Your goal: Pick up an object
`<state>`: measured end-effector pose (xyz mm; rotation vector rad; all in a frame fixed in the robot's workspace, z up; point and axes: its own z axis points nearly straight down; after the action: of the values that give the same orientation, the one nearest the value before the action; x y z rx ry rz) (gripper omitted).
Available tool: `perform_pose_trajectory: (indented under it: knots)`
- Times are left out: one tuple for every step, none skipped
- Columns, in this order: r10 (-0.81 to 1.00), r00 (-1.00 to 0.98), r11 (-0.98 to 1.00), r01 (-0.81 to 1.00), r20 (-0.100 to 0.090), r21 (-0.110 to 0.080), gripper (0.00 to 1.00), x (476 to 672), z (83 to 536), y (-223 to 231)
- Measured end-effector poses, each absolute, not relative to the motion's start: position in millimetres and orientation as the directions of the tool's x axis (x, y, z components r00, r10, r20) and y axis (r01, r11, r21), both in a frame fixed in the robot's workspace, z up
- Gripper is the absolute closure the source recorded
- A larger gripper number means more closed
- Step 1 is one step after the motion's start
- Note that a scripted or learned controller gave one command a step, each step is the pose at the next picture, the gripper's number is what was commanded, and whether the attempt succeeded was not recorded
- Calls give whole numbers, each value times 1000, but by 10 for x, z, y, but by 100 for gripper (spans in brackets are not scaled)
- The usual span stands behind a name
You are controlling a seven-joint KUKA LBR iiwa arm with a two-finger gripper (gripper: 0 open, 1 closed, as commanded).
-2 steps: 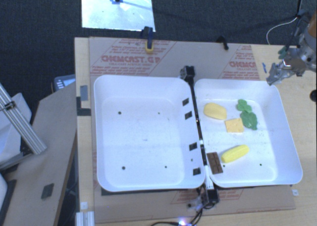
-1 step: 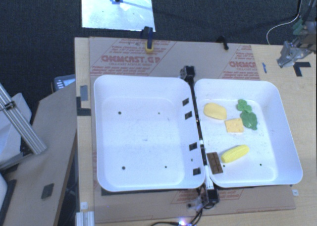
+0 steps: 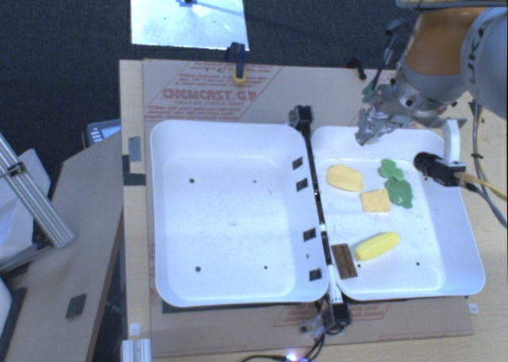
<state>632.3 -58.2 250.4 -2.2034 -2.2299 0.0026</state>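
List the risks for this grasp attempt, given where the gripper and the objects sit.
1. The gripper hangs over the right bin's far edge, away from the items, so a straight descent likely closes on nothing.
2. The cheese-like square touches the green piece, so grabbing one may drag or lift both.

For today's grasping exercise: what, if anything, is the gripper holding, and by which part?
Nothing. The gripper hangs above the right bin's far edge, apart from the yellow and green objects lying in it.
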Motion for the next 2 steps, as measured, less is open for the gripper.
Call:
perform_pose_trajectory:
  knots:
    - [1000, -10, 10, 1000, 1, 12, 100, 6385, 3599, 68]
    - [1000, -10, 10, 1000, 2, 8, 100, 6489, 4019, 641]
